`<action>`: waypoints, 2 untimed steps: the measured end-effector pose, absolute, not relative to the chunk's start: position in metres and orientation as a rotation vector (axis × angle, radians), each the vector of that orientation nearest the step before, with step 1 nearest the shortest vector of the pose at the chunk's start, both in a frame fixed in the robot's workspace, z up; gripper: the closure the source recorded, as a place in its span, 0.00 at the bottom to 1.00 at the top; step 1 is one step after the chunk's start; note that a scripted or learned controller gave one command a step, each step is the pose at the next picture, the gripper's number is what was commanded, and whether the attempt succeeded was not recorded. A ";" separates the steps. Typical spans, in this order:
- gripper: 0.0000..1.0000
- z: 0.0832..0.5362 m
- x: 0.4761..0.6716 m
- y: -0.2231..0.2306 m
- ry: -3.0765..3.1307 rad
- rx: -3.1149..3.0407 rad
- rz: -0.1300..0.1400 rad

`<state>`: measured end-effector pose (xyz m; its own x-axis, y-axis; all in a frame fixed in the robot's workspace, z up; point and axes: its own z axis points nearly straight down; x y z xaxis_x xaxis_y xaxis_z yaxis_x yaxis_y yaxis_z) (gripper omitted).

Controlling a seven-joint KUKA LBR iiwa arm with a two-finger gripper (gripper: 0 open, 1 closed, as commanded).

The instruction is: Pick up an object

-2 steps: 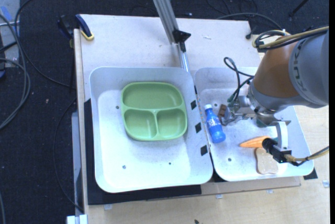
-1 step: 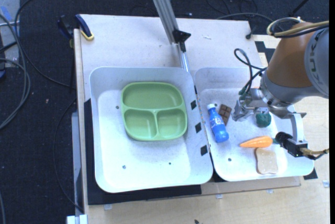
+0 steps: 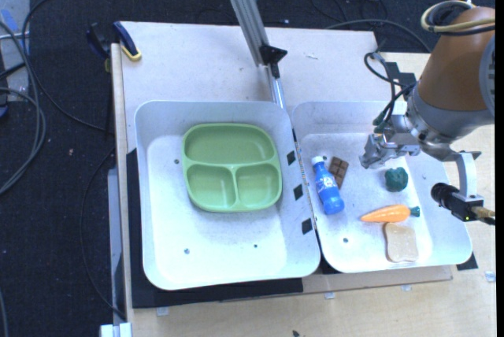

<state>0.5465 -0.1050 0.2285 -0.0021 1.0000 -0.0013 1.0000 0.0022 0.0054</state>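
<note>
- My gripper (image 3: 376,155) hangs over the right bin (image 3: 449,249), above its upper part.
- Between my fingers I see nothing.
- The green object (image 3: 396,179) lies just beside my gripper, lower right.
- The orange carrot (image 3: 387,213), the blue bottle (image 3: 327,186) and the brown piece (image 3: 339,168) lie near.
- The green divided plate (image 3: 232,167) sits in the left bin (image 3: 157,249).

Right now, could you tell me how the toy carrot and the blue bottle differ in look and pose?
The carrot is orange with a green tip; the blue bottle has a white cap. The carrot lies across the right bin; the bottle lies lengthwise, near the divider. The carrot tapers; the bottle is cylindrical. Both lie flat.
</note>
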 end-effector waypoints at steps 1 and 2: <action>1.00 0.219 0.550 -0.053 2.231 2.214 0.001; 1.00 0.212 0.549 -0.004 2.230 2.215 0.000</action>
<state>0.5488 -0.0036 0.2117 -0.0066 1.0000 0.0008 1.0000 0.0066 -0.0010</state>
